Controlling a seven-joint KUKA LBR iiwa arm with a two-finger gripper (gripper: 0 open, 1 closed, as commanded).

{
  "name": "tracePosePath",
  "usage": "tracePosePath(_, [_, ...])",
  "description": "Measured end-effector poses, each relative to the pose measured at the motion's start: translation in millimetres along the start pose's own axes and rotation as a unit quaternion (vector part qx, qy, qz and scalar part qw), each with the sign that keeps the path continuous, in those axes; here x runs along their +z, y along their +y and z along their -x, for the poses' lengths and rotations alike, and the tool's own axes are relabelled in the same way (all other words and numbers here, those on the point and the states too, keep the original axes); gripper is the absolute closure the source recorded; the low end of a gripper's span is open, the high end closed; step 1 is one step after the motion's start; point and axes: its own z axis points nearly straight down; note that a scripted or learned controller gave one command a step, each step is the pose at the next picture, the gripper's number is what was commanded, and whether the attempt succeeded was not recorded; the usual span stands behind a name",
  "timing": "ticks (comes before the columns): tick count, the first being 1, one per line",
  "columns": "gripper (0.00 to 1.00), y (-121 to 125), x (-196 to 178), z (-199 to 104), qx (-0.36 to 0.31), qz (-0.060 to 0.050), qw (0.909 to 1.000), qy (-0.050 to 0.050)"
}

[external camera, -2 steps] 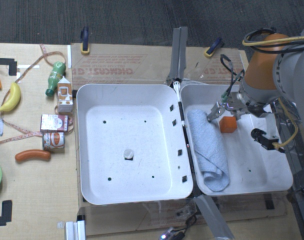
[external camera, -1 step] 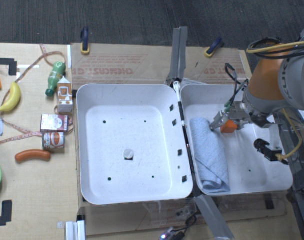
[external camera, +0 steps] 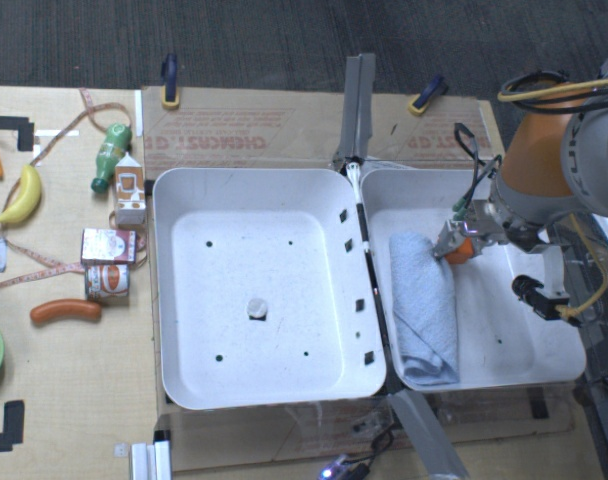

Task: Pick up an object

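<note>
Cardboard behind bins has faint red print, upside down, can't read it properly. Gripper (external camera: 454, 246) in right bin (external camera: 514, 363), fingertips closed on small orange object (external camera: 463, 250) — pinched btwn them, right at top edge of blue towel (external camera: 422, 308). Left bin (external camera: 184, 268) w/ small white disc (external camera: 257, 310), well apart from towel.

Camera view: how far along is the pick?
Done: the arm has reached into the right bin. In hand: the claw sits low beside the blue towel, with a small orange object at its tip; whether that is gripped is unclear. Left: confirming a grasp and lifting.
</note>
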Motion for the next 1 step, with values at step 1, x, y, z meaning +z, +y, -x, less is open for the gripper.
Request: tracePosePath(1, [1.00, 20.8, -88.4, -69.6, -0.015, -0.002, 0.9999, 0.000])
